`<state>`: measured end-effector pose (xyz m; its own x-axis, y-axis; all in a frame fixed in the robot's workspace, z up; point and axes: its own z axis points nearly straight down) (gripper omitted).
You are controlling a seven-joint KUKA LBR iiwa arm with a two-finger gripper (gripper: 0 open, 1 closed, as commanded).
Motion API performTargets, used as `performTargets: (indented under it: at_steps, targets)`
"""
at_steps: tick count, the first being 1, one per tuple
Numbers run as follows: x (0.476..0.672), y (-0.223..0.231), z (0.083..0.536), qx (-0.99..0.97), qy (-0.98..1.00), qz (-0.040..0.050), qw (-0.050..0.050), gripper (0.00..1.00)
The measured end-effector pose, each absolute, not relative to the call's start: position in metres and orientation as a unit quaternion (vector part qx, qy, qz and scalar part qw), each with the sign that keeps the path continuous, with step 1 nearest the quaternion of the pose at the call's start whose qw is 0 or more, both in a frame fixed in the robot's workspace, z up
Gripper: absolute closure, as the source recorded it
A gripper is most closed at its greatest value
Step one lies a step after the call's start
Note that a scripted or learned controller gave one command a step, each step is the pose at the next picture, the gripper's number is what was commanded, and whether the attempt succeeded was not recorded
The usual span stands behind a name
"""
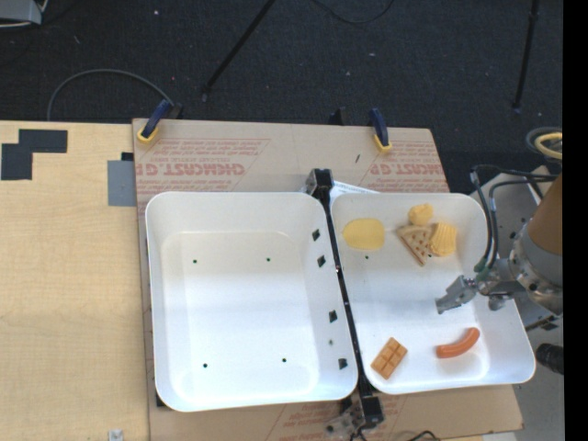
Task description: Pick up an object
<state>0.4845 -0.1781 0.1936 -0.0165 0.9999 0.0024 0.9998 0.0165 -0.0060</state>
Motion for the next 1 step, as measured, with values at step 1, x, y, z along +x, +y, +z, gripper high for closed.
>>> performTargets:
  at_steps: [1]
  targets:
    - [0.5556,-0.1264,0.2069,-0.705,-0.709,-0.0007,0.0,0.0]
